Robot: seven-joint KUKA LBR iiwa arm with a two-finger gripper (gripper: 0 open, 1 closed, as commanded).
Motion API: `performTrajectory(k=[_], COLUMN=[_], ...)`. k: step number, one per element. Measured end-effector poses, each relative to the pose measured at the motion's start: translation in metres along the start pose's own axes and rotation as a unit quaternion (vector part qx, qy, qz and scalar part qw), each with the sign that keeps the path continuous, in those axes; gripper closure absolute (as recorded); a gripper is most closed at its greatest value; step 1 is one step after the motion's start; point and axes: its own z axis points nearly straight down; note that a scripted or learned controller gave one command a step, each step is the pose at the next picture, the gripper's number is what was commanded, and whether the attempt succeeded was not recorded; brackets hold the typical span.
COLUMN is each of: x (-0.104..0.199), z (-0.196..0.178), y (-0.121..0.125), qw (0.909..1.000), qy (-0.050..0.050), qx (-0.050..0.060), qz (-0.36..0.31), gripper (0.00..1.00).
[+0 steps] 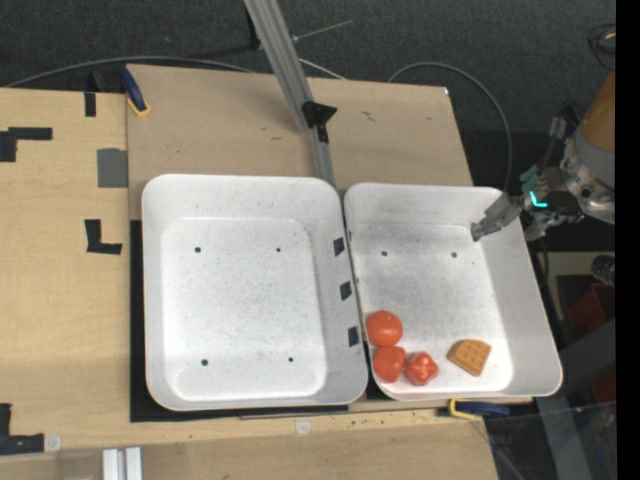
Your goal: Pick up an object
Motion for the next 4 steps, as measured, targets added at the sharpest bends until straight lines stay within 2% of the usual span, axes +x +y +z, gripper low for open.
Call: performTrajectory(k=[1,2,3,4], x=[0.0,0.006,-0.004,-0.01], z=[-0.002,0.05,0.105,0.161], y=[0.001,-0.009,-0.007,-0.017], qw=[1.0,1.0,1.0,1.0], qy=[0.0,-0.001,-0.001,0.0], qx=[-0.002,0.001,0.001,0.002], qz=[-0.001,0.0,0.001,0.001], gripper=[0.0,0.0,0.0,0.0])
